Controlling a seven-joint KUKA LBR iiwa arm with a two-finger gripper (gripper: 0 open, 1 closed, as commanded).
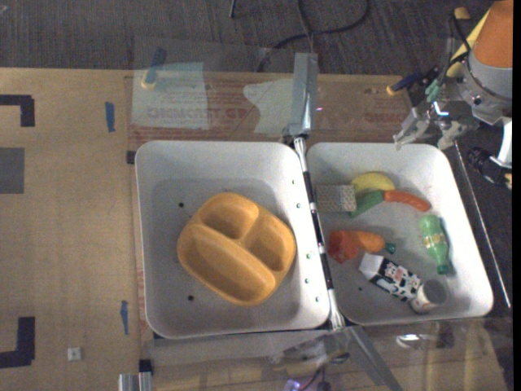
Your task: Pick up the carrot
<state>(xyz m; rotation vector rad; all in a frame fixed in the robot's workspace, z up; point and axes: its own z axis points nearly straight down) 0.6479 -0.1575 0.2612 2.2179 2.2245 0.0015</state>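
Spread and holding nothing, the gripper (423, 130) hangs over the right bin's (472, 243) far rim, arm angling in from the right. Carrot (404, 199) lies beside a yellow lemon (372, 181), well below.

A light wooden bench (65, 243) spreads from nine o'clock to the middle, marked with black tape corners (18, 111) at ten and seven o'clock and small blue tape strips (110, 116). Dark grey carpet (122, 10) runs along twelve o'clock, where a black cable (330, 10) loops. A clear plastic sheet (212, 96) lies toward eleven o'clock.
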